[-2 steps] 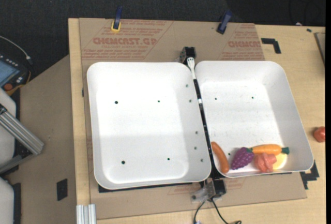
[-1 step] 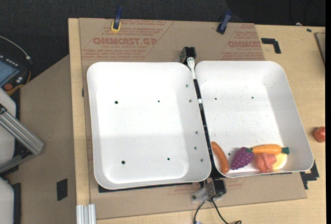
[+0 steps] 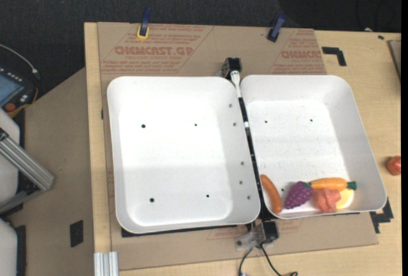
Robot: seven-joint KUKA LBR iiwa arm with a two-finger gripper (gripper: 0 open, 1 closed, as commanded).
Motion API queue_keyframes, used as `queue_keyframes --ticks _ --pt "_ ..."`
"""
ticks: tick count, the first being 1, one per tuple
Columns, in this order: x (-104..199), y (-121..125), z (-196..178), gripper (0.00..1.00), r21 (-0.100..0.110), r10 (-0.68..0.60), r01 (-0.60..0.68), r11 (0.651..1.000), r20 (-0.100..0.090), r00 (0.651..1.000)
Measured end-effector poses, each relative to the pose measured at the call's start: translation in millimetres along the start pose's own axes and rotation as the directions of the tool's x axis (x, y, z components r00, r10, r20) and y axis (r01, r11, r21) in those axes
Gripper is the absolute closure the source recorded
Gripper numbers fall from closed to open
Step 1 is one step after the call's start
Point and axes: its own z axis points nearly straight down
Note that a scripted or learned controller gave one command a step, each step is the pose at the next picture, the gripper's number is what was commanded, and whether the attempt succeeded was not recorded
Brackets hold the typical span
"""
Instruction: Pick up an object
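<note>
Camera view: we look down at a slant on the desk (image 3: 57,141), which bears a brown cardboard sheet (image 3: 191,45) with two white bins side by side.
Left bin (image 3: 127,160): we record it in the centre-left of the frame, with small dark dots on its floor.
Right bin (image 3: 306,128): centre-right of the frame, its left rim touching the left bin's right rim.
Objects for picking: all lie clustered in the lower corner of the right bin, along its near wall.
Orange sausage-shaped piece (image 3: 271,194): leftmost of the cluster, lying tilted, just beside the bin's left wall.
Purple grape bunch (image 3: 298,195): just right of the sausage-shaped piece.
Carrot (image 3: 331,184): orange with a green end, lying across above the red piece.
Red piece (image 3: 325,200): touching a pale yellow piece (image 3: 345,199) on its right.
Small red object (image 3: 394,166): on the desk at the right edge of the frame, apart from the bins.
Blue clamps (image 3: 145,18) (image 3: 276,27): at the upper edge of the cardboard.
End effector: we cannot tell its state.
</note>
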Motion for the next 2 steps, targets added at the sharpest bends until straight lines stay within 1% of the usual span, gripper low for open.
queue_keyframes --ticks 1,2 --pt "1.0 15.6 27.0 1.0 0.008 -0.003 0.003 1.0 -0.004 1.0" --pt "0.8 0.7 35.6 1.0 0.007 -0.001 0.001 1.0 -0.004 1.0"
